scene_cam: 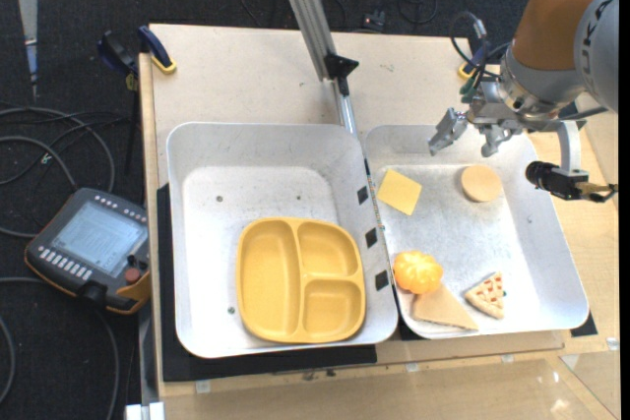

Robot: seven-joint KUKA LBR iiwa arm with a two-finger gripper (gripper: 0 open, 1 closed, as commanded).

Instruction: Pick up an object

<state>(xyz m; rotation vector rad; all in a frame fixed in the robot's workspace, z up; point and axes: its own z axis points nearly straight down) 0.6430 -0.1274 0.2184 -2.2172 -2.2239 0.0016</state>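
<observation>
Lying nearest in the right bin (551, 256) are three pieces close together: a tan wedge (440, 311) at the near edge, a small pizza slice (486, 295) just to its right, and an orange fruit (417, 272) touching the wedge's far-left side. Across the divide, the left bin (192, 172) holds a yellow divided tray (299, 279) (three compartments, two smaller ones on the right half) sitting in its near part.

Farther back in the right bin, a yellow cheese square (401, 191) lies near the left wall, tilted like a diamond. To its right, well apart, rests a round tan biscuit (480, 183).

Beyond the biscuit, above the bin's far rim, hangs the gripper (471, 135); its two fingers (445, 132) are spread apart with nothing between them. It touches none of the food pieces, and the biscuit is the closest one to it. The arm (561, 25) with its orange band reaches in from the far right.

Off the bench at the left, a teach pendant (94, 251) lies on the dark floor among cables.
</observation>
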